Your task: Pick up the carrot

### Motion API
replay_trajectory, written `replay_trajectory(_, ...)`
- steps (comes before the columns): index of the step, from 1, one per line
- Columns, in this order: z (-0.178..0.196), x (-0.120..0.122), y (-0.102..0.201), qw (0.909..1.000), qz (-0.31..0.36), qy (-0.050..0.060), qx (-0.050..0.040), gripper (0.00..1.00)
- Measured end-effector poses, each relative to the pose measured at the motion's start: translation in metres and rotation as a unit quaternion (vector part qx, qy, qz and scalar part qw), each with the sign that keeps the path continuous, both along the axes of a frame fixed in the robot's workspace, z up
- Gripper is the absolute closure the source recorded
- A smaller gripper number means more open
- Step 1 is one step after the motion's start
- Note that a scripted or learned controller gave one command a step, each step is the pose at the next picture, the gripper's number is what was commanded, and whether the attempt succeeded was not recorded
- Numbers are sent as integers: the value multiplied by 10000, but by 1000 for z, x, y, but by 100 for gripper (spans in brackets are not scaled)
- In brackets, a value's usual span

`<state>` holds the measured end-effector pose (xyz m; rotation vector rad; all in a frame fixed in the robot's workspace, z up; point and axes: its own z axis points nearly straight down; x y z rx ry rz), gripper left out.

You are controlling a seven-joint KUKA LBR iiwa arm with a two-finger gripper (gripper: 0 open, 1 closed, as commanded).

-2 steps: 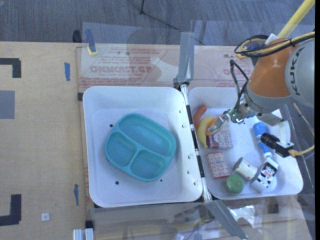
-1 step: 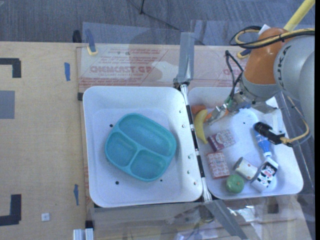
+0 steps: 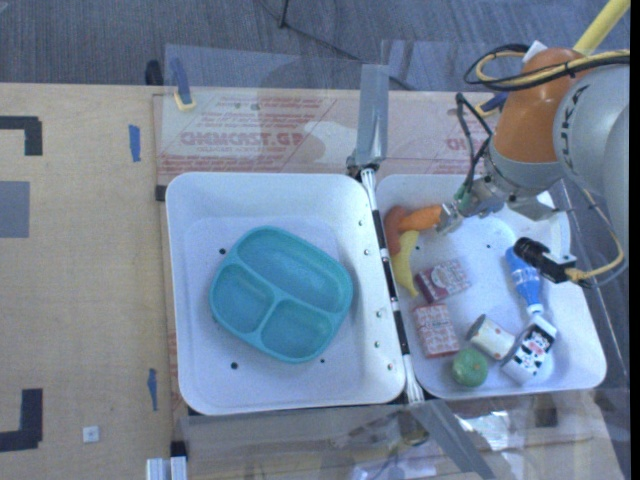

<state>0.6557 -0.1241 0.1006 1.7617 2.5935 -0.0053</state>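
- While my arm reaches in from the right, my claw (image 3: pixel 452 214) hangs low over the far left part of the right bin (image 3: pixel 592 366), tip pointing left and downward.
- The carrot (image 3: pixel 420 217) lies in that same bin, close to the far left corner, stretched roughly left to right, with its right end just at the tip of my claw.
- How wide my claw stands I cannot tell from this slant, and I cannot tell whether it has hold of the carrot or merely touches it.
- A yellow banana (image 3: pixel 405 266) lies just on the near side of the carrot, running along the bin's left wall.
- Two pink packets sit near the banana: one (image 3: pixel 443 280) to its right, the other (image 3: pixel 435 328) nearer the front.
- A green ball (image 3: pixel 469 368) rests by the front rim, with a small pale can (image 3: pixel 490 336) just beside it.
- A black-and-white patterned bottle (image 3: pixel 532 352) lies to the right of the can, and a blue tube (image 3: pixel 524 286) lies beyond it, toward the right wall.
- The left bin (image 3: pixel 190 208) holds a teal divided plate (image 3: pixel 282 293), well apart from my claw.
- Both bins sit side by side on the wooden bench (image 3: pixel 80 268).
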Motion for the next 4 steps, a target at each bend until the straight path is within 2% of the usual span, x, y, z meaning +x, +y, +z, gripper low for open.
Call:
replay_trajectory(1,-3,-3,0,10000,-5,63,15,0)
replay_trajectory(2,10,0,-1,10000,-10,5,2,100)
replay_trajectory(3,9,0,-1,10000,-10,7,3,0)
replay_trajectory(4,-11,13,-8,10000,62,15,31,0)
